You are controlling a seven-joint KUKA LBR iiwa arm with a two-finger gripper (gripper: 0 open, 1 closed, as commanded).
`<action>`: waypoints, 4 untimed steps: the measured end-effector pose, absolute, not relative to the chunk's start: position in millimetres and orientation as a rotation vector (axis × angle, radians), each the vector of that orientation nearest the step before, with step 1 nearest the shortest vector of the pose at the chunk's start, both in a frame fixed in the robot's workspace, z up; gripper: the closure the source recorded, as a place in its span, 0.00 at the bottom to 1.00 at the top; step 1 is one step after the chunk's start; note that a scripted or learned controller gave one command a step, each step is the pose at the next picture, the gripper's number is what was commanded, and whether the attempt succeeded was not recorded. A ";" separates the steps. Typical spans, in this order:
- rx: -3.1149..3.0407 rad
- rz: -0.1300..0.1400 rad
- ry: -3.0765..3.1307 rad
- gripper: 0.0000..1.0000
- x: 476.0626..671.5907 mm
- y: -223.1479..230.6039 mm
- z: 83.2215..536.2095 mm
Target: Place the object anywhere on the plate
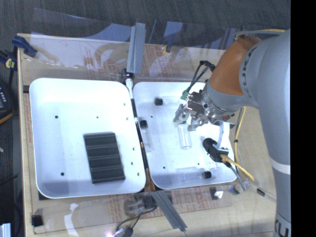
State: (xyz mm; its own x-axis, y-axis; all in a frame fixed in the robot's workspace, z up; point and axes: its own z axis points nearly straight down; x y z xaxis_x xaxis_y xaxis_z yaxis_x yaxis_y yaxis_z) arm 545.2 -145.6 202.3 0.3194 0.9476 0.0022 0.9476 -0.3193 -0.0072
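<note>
A dark ribbed rectangular plate [103,157] lies in the left bin [44,98], toward its front. In the right bin [163,174] a small clear tube [185,139] lies on the floor near the middle. My gripper [186,121] hangs just over the tube's far end, with its fingers [178,117] spread apart and open; I see nothing held between them. The grey arm with its orange band [232,73] comes in from the right.
The right bin also holds a second clear tube with a black cap [207,174] near the front wall, and two small black pieces [158,101] [143,124] near the divider. A black cable plug [213,149] hangs below the wrist.
</note>
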 end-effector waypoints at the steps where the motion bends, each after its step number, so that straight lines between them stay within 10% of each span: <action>1: -2.513 0.004 -1.878 1.00 614.1 -99.1 195.9; 2: -2.591 0.004 -1.770 1.00 656.1 -3.7 190.7; 3: -2.719 0.008 -1.563 1.00 580.3 4.2 190.5; 4: -2.773 0.006 -1.470 1.00 638.3 66.7 195.9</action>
